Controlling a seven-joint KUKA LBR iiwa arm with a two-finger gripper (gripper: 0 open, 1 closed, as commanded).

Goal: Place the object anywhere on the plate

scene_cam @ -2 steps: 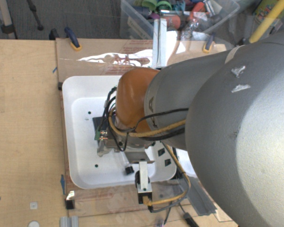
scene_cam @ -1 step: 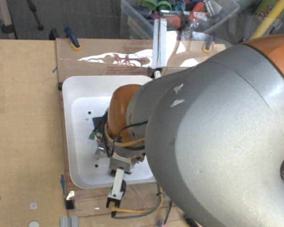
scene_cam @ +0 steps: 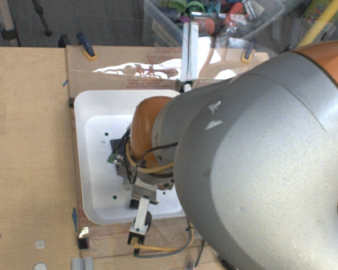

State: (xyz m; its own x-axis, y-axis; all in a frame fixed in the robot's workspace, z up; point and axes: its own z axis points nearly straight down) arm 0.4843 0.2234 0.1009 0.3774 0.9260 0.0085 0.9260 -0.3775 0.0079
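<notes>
Honestly, you cannot call any part of this job finished yet. The arm (scene_cam: 259,167) reaches across from the right of the white bin (scene_cam: 98,170), and its bulk covers everything to the bin's right. Its orange band (scene_cam: 146,122) hangs over the middle of the bin, with the wrist pointing down toward the bin floor.

The gripper (scene_cam: 119,161) sits low over the centre-left of the bin, tucked beneath the wrist. You cannot tell from this angle whether it is apart, together, or clamped on something.

You cannot tell where the object is either. The bare parts of the bin floor, left of and in front of the wrist, hold nothing but a few small dark specks (scene_cam: 106,134). If the object is in this bin, it is most likely under the wrist. You cannot make out where the plate lies, whether under the arm or somewhere to the bin's right.

My reading is that you are at the pick stage, or just around it. The carry to the plate and the release are most likely ahead of you. Before you count a grasp, wait for a view where the wrist lifts clear of the bin and something shows in the gripper. The bench (scene_cam: 22,151) to the left of the bin bears nothing that matters here.
</notes>
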